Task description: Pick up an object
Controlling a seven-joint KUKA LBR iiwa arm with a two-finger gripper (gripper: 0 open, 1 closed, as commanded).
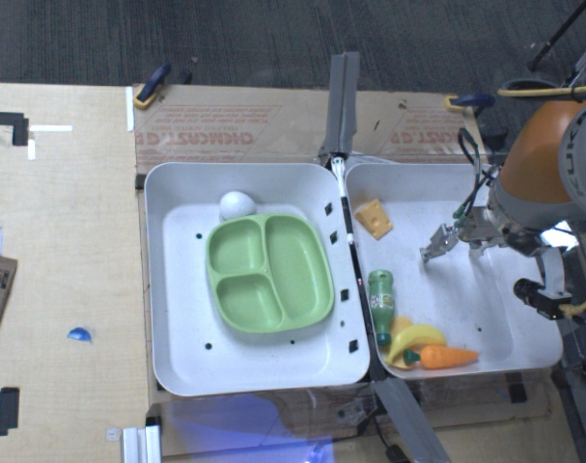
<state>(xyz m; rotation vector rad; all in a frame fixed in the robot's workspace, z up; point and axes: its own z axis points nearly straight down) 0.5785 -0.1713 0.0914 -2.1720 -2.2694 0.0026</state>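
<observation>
On the bench (pixel 61 258), 2 shallow white bins are set side by side. In the left bin (pixel 177 355), a light green plate (pixel 269 272) divided into 3 compartments is laid flat near the middle, and a small white ball (pixel 237 204) is seen touching its upper left rim, toward the bin's far wall.

In the right bin (pixel 486 297), 4 things are gathered along the left and near sides. A tan, cracker-like wedge (pixel 374 218) with small holes is placed in the upper left part, well apart from the rest. Below it, a green bottle (pixel 380 297) with a pale label lies against the left wall, its long axis running roughly from far to near, cap end toward the near side. Just beside its lower end, a yellow banana (pixel 415 340) is curved across the near left corner, and an orange carrot (pixel 447 358) lies touching it along the near wall, its long axis left to right, the green stub to the left and the tip pointing right.

The gripper (pixel 439 247) is held low over the bare middle of the right bin, pointing left, near no object. Nothing is seen between the fingers; how far apart they stand cannot be told.
</observation>
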